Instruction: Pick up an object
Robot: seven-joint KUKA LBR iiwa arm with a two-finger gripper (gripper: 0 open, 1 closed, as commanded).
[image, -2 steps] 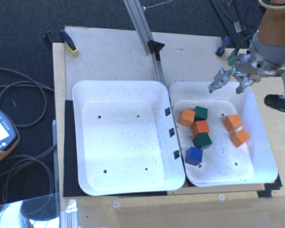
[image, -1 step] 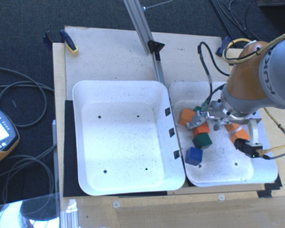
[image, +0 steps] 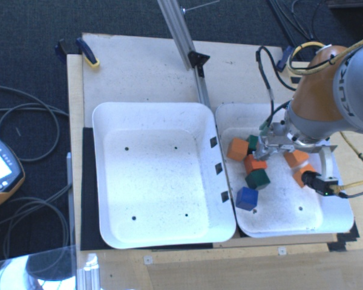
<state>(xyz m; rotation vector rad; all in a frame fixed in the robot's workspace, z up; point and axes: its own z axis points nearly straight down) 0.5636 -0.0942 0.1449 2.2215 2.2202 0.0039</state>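
From the overhead camera view, the light wooden worktop (image: 139, 71) carries two shallow white plastic bins side by side. The left white bin (image: 157, 180) has nothing in it that I can make out, while the right white bin (image: 290, 219) holds a cluster of small solid-looking blocks. The grey arm with its orange band (image: 317, 83) reaches down over the right bin, and the gripper (image: 267, 147) sits low among the blocks; whether it is apart or together cannot be told from here. Just beside it lie an orange block (image: 237, 149) to the left, a small green block (image: 253, 142) on the far side, a dark green cube (image: 258, 179) nearer, and a blue cube (image: 247, 198) nearest of all. Two more orange blocks (image: 297, 158) lie to the right, partly hidden by the wrist. These blocks look light, rigid and smooth-faced, so a grip across two flat opposite sides would likely hold best; the crowding may make neighbours get in the way.
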